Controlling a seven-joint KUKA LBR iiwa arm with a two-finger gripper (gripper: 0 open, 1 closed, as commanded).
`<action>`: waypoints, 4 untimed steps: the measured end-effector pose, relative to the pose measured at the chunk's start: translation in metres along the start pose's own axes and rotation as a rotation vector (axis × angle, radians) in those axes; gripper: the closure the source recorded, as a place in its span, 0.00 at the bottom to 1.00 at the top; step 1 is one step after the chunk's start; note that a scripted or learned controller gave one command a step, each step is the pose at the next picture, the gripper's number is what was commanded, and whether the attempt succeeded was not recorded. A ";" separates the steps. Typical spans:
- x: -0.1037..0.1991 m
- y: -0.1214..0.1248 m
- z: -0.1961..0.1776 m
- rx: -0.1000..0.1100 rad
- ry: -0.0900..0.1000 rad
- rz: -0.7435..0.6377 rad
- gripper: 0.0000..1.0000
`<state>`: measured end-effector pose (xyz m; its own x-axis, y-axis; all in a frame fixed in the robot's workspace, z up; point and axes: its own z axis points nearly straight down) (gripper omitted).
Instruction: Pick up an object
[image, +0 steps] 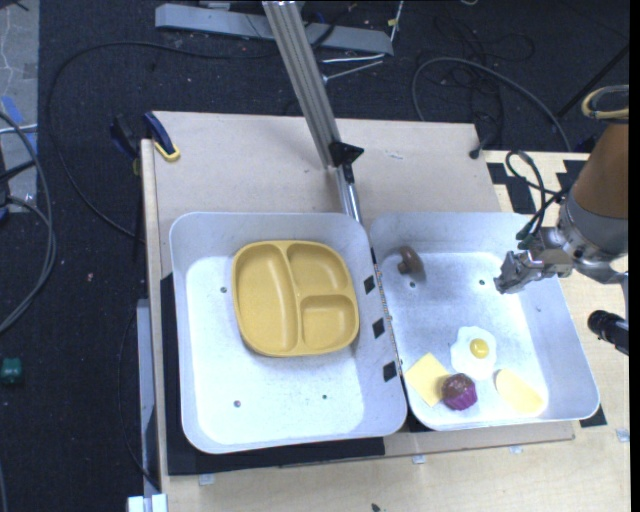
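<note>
Bench (250, 160) carries two shallow white bins side by side. Left bin (210, 400) holds just a yellow divided tray (296, 298), sitting upper-centre w/ its three compartments bare; prob parked there as a drop spot, since plenty of bare floor runs along the bin's lower and left sides. Right bin (565, 330) has the pickable stuff, and all but one piece is bunched toward the near edge: fried egg toy (474, 350) mid-low, yellow cheese wedge (427, 378) near the inner wall, pale yellow piece (520, 391) close to the lower-right rim, purple round item (459, 391) tucked between cheese and egg, touching or nearly touching both. Small brown item (409, 262) sits alone at the upper left of that bin, near the divider, well apart from the rest. Arm enters from the right w/ gripper (512, 276) over the bin's upper-right area, above bare floor, nothing between its fingers; whether they're spread or closed can't be told, too small/dark. Judgement: approach phase, no pick made yet. Egg is the nearest target and has open floor above it, so the easiest descent. Purple item is crowded, so fingers could bump neighbours. Pale piece is tight to the sloped rim, w/ little finger room on that side. Brown item has clear room all round but is the farthest reach across.
</note>
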<state>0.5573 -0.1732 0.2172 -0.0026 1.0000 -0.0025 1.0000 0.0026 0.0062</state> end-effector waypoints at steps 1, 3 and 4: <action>-0.009 0.007 -0.050 -0.001 -0.001 0.001 1.00; 0.087 -0.012 -0.053 0.006 0.004 -0.005 1.00; 0.143 -0.032 -0.046 0.008 0.004 -0.006 1.00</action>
<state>0.5250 -0.0304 0.2626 -0.0081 1.0000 0.0015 1.0000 0.0081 -0.0019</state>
